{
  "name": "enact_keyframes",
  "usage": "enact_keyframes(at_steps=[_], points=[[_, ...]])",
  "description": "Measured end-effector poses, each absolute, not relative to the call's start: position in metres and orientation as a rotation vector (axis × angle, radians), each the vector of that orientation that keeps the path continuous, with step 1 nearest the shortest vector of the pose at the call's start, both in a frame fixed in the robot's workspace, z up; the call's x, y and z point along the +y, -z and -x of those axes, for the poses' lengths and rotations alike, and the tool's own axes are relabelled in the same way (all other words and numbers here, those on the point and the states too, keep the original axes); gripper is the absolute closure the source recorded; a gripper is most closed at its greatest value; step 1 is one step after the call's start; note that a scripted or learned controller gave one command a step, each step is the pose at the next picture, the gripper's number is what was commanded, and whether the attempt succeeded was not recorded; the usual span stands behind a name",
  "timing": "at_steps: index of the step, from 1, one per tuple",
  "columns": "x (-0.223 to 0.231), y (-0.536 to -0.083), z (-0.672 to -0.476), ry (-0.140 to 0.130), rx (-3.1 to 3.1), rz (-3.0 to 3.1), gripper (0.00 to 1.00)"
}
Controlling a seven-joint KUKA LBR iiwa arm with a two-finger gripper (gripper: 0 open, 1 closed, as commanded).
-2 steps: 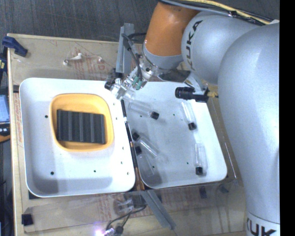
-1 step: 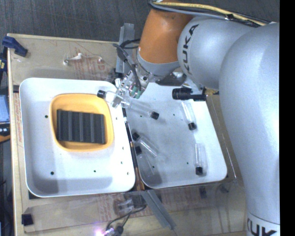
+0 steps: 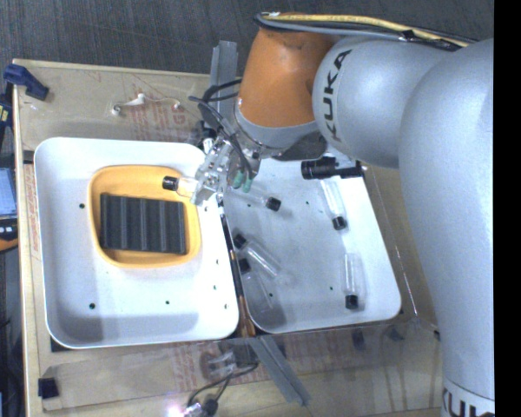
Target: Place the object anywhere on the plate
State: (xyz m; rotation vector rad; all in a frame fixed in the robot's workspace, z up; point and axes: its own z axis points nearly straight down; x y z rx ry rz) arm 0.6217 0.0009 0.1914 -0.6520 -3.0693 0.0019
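Clear plastic tube [image 3: 181,183], black-capped, sat clamped in the gripper [image 3: 210,179] over the plate's [image 3: 108,181] right rim (carry nearly finished); release there seemed next.

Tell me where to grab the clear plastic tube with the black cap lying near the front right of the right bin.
Grip the clear plastic tube with the black cap across the middle of its barrel, coming straight down. It lies flat and alone on the right bin floor, lengthwise front to back, cap toward the front, so the gripper should close across its narrow width.
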Motion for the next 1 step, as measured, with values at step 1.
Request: enact_keyframes(at_steps=[1], points=[[0.0011,-0.1915,-0.6218,-0.002,-3.07,0.652,0.0]])
